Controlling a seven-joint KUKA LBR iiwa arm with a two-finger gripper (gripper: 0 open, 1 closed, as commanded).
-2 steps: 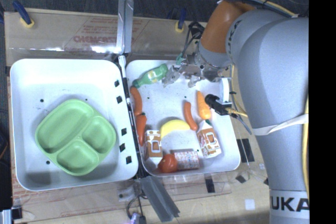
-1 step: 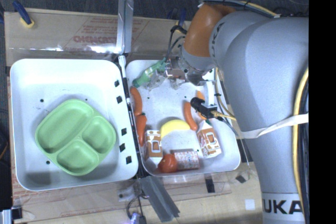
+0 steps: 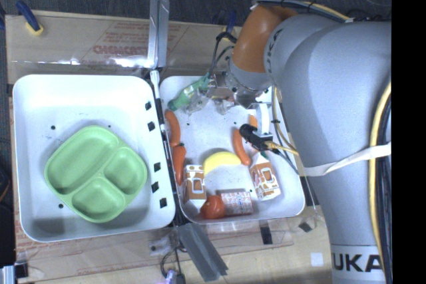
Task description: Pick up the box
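Note:
Two small orange-and-white boxes lie in the right bin [image 3: 293, 199]. One box [image 3: 195, 183] sits near the bin's front left, the other box [image 3: 266, 181] near its front right. My gripper [image 3: 212, 91] hangs over the far left part of this bin, below the orange wrist band. It is well away from both boxes and close to a green bottle-like item [image 3: 180, 102]. The arm's grey bulk covers the bin's right rim.
Around the boxes lie a yellow lemon [image 3: 221, 161], a can [image 3: 236, 201], a red fruit [image 3: 213, 207] and three orange sausage-shaped pieces [image 3: 179, 163]. The left bin [image 3: 40, 96] holds a green divided plate [image 3: 96, 173].

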